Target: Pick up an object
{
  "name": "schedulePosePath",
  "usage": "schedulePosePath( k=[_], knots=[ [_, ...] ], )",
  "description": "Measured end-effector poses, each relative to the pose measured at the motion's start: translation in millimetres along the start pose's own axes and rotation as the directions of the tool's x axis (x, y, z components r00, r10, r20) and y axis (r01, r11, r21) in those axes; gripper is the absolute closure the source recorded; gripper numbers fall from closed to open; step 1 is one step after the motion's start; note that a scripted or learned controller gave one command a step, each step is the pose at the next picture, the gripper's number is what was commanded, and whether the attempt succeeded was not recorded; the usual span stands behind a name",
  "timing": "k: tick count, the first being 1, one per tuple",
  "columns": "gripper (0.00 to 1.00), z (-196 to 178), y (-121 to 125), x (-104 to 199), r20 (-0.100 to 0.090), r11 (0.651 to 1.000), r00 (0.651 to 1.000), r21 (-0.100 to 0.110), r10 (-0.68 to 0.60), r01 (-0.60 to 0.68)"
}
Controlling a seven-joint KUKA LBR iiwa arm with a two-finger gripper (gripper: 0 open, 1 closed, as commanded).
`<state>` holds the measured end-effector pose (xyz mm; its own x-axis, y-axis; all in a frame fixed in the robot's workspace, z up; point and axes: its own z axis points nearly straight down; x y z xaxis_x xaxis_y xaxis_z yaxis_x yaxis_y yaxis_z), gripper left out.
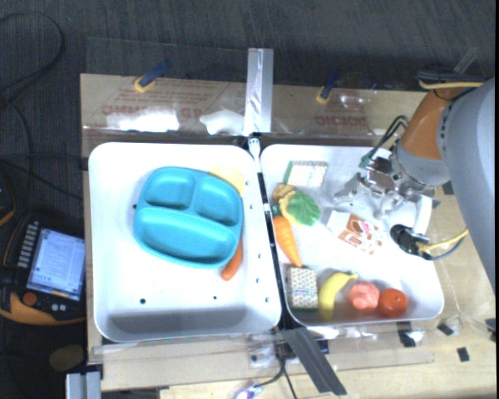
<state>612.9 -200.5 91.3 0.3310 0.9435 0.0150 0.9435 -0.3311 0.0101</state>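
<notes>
Camera view has the gripper (368,191) low in the far right part of the right bin (432,293); can't tell how the claw is set. A small red and white card (360,232) lies just near of it. Toy carrot (284,238) sits by the divider, banana (334,290) and tomato (392,302) along the near wall. Left bin (116,298) holds an upside-down blue plate (188,214).

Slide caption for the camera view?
Gripper poised over toy-filled right bin; blue divided plate in left bin.
</notes>
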Motion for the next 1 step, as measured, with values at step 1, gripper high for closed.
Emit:
schedulePosePath(
  k=[1],
  knots=[
    [0.00, 1.6, 36.5, 10.2, 0.004, 0.993, 0.993, 0.008, -0.121, 0.121]
  ],
)
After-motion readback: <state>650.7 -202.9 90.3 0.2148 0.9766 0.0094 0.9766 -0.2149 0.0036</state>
